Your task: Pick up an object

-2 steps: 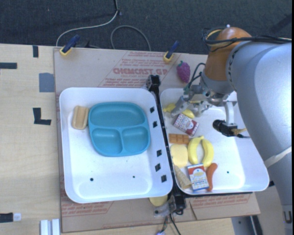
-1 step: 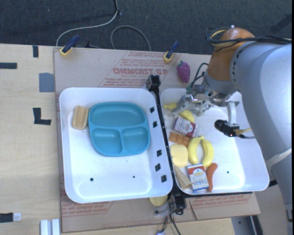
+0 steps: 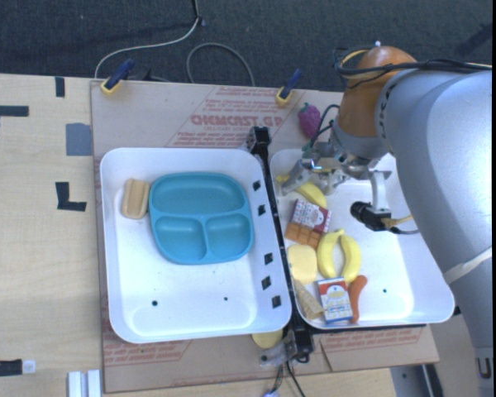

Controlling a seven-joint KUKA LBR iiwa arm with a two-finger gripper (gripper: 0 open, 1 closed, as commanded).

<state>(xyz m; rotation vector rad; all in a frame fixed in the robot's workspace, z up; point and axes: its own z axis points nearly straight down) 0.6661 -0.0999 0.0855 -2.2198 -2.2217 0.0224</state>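
Observation:
My gripper (image 3: 312,170) hangs low over the far left corner of the right bin (image 3: 413,292), just above a yellow lemon-shaped piece (image 3: 313,194). Below that lie a small red-and-brown packet (image 3: 307,215), a brown waffle piece (image 3: 302,236), a banana (image 3: 340,255) and a pale yellow round piece (image 3: 302,263). At the bin's near side a red-and-white box (image 3: 335,300) rests beside an orange carrot-like piece (image 3: 358,291). The grey arm covers the bin's right part.
The left bin (image 3: 190,313) holds a blue divided plate (image 3: 202,217) and a tan bread slice (image 3: 135,198). A purple piece (image 3: 309,120) lies on the board behind the right bin. A yellow piece (image 3: 267,338) sits outside, at the bins' near edge.

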